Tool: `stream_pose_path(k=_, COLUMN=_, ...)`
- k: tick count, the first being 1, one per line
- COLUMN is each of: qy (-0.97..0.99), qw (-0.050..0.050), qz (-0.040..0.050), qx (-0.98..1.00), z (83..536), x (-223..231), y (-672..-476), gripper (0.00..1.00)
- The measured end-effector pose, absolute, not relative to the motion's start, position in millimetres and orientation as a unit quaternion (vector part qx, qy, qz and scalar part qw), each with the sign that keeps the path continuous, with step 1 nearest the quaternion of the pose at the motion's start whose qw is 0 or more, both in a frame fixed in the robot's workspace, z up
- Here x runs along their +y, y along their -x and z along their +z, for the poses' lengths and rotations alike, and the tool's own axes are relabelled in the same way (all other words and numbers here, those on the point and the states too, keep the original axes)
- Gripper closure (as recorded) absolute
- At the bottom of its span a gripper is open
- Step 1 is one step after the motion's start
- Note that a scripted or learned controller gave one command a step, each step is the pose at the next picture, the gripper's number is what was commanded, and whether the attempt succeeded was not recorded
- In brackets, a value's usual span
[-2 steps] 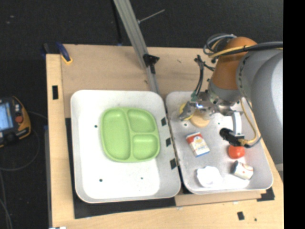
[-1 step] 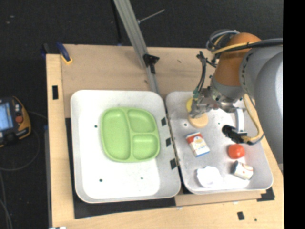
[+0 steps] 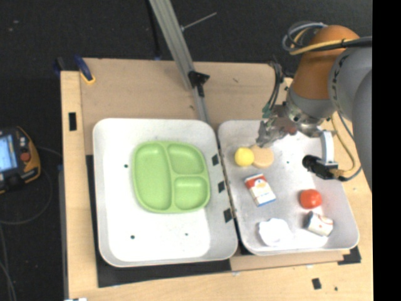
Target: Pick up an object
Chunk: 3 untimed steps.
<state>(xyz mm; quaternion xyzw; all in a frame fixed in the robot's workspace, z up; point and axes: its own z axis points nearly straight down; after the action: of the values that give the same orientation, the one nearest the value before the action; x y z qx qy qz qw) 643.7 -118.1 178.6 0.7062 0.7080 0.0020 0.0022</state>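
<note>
Gripper (image 3: 268, 137) poised just above the tan round piece (image 3: 264, 158), yellow ball (image 3: 244, 157) touching its left side; finger state impossible to tell.

Grey arm (image 3: 354, 74), orange band, seemingly cabled

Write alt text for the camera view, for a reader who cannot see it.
A grey and orange robot arm's gripper hangs low over the right bin, just above a tan round object beside a yellow ball. The left bin holds a green divided tray.
</note>
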Motion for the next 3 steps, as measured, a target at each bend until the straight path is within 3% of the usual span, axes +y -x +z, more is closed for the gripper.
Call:
stream_pose_path(k=1, qy=-0.706, qw=0.002, qz=0.0014, qx=0.708, z=204, x=-119, y=-644.8, gripper=1.0)
stream_pose_path(k=3, qy=-0.704, qw=0.001, qz=0.0017, qx=0.71, z=233, x=-8, y=-632.8, gripper=1.0)
